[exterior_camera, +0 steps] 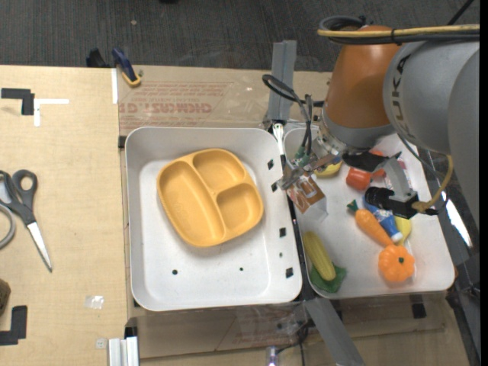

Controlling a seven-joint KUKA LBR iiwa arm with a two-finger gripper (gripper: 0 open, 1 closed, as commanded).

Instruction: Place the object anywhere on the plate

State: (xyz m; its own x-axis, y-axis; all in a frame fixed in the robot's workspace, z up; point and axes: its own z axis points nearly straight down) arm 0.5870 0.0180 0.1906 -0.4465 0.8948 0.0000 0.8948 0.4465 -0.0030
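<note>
A yellow plate [210, 197] with three compartments lies in the left white bin [137, 227], and nothing rests on it. My gripper [299, 175] hangs over the left edge of the right bin [431, 280], just right of the wall between the bins. A small brown and white packet [308, 197] hangs tilted from its fingertips, and the gripper is shut on it. The packet is to the right of the plate, about a hand's width from its rim.
The right bin holds a corn cob [320, 256] on a green leaf, a carrot [372, 227], a small orange pumpkin [396, 264], a red piece [358, 178] and a yellow piece [329, 168]. Scissors [27, 212] lie on the bench at far left.
</note>
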